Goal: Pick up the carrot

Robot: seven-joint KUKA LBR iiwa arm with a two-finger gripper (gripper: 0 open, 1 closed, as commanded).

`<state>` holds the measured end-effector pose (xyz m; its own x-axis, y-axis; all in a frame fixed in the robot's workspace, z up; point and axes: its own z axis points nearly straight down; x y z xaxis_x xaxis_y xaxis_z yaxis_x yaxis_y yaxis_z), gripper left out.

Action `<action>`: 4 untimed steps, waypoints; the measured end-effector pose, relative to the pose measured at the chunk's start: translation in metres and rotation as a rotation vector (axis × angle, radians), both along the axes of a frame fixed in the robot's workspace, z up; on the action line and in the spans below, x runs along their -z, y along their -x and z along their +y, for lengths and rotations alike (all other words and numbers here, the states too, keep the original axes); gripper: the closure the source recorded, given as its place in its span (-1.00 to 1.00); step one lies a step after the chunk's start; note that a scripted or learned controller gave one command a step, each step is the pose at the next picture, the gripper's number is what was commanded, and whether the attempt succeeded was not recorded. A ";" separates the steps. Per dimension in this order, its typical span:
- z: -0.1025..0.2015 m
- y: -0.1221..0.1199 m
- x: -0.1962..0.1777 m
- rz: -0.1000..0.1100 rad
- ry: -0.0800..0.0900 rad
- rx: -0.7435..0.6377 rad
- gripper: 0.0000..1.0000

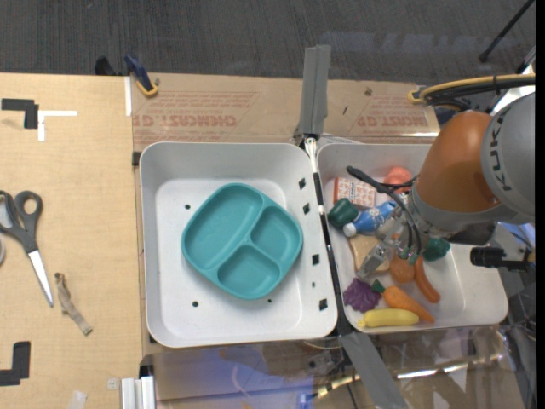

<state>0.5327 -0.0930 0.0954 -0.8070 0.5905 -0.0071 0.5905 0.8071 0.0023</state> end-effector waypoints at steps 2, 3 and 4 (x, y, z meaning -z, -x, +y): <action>-0.004 -0.039 0.000 -0.002 0.000 -0.033 -1.00; -0.004 -0.041 -0.011 -0.007 0.002 -0.036 1.00; -0.082 -0.054 -0.137 0.005 -0.001 0.239 1.00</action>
<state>0.5869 -0.1753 0.2321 -0.6440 0.7650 -0.0030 0.7650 0.6440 -0.0002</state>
